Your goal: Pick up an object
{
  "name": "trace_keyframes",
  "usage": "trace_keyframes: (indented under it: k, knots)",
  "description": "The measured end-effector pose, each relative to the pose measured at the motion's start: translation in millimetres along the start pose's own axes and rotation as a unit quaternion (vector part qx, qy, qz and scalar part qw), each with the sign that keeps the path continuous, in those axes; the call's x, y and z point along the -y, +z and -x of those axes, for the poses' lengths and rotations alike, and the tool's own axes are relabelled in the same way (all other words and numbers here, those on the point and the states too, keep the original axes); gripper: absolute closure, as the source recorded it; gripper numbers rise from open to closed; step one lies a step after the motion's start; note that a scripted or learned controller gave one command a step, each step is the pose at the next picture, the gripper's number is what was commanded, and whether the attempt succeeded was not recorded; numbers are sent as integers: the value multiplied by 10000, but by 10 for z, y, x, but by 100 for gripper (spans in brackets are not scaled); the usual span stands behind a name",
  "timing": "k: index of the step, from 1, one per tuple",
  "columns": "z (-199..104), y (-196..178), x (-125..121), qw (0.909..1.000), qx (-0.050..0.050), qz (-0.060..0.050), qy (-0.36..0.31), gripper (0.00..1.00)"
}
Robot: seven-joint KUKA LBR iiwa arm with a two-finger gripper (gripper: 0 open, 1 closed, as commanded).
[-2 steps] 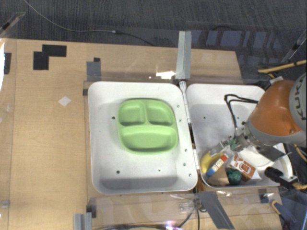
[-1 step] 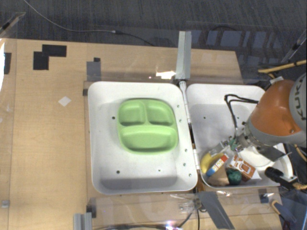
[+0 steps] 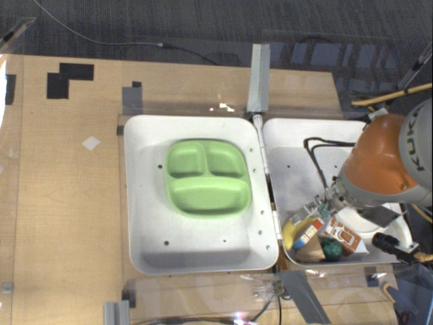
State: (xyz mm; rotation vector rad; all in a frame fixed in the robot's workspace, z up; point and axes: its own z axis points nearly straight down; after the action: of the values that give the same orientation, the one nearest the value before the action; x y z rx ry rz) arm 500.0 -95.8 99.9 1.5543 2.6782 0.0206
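The arm reaches in from the right, its orange band (image 3: 382,156) over the right bin (image 3: 292,156). My gripper (image 3: 321,208) points down and left into a heap of small objects at that bin's near side. The heap holds a yellow item (image 3: 293,233), a brown item (image 3: 311,250), a dark green ball (image 3: 332,249) and an orange-and-white packet (image 3: 343,236). The fingers are partly lost among these things, so their state is unclear. Nothing visibly sits between them.
The left bin (image 3: 145,202) bears a green divided plate (image 3: 206,177) at its middle. A black cable (image 3: 318,156) loops across the right bin's far half. A metal divider post (image 3: 258,80) stands behind the two bins. Wooden bench lies to the left.
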Motion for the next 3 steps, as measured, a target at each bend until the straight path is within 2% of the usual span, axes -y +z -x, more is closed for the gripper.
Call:
trace_keyframes:
  k: [1, 2, 3]
  knots:
    - [419, 11, 247, 9996, -24, -13, -283, 0]
    - [424, -102, 223, 9996, -25, 3, -274, 100]
    - [218, 88, 218, 9983, -89, -98, -575, 100]
